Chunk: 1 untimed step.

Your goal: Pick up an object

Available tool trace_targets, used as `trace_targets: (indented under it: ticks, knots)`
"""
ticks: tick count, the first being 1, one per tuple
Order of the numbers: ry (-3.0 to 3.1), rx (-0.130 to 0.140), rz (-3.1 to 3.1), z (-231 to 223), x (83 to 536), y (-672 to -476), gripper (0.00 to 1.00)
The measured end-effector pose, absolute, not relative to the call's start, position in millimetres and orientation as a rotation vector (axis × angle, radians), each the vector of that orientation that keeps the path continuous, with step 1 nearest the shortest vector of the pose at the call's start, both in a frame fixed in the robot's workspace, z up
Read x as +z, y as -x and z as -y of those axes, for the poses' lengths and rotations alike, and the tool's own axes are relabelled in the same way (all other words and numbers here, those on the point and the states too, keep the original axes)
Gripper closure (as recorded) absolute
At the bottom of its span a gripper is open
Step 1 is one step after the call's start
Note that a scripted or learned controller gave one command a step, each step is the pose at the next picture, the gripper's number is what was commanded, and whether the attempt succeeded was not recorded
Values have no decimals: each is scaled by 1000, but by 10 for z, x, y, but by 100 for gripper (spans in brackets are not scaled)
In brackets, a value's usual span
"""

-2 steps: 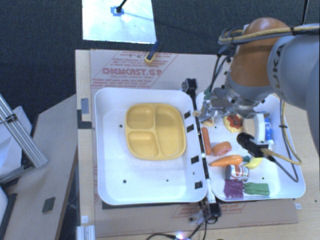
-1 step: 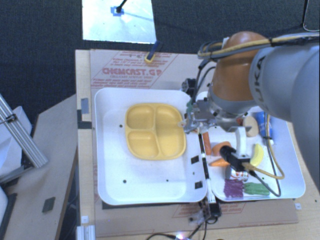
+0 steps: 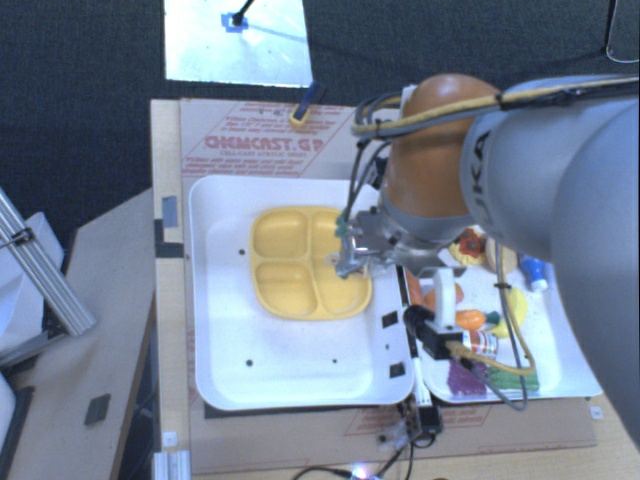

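A yellow divided plate (image 3: 295, 263) lies in the left white bin (image 3: 290, 368), with three compartments showing. My gripper (image 3: 349, 258) hangs over the plate's right edge, below the orange band of the arm. Its tips sit at the plate's rim; I cannot tell whether they touch it. The right bin (image 3: 555, 363) holds several small toys: an orange piece (image 3: 470, 320), a purple bunch (image 3: 463, 377), a yellow piece (image 3: 517, 301) and a blue piece (image 3: 533, 270). The arm hides much of the right bin.
A cardboard sheet (image 3: 265, 140) lies under the bins at the back, with a yellow-tipped tool (image 3: 303, 108) on it. A shiny metal plate (image 3: 238, 30) lies farther back. A metal rail (image 3: 40, 268) slants at the left. Cables (image 3: 500, 363) trail over the right bin.
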<state>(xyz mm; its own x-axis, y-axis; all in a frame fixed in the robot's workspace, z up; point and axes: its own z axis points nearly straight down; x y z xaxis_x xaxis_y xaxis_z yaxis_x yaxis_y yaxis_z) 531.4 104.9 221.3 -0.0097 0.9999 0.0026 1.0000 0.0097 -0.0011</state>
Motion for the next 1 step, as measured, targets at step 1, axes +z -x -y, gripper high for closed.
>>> trace_targets:
  ticks: [1]
  knots:
    - [2221,1,2221,-829,2201,-5254,100]
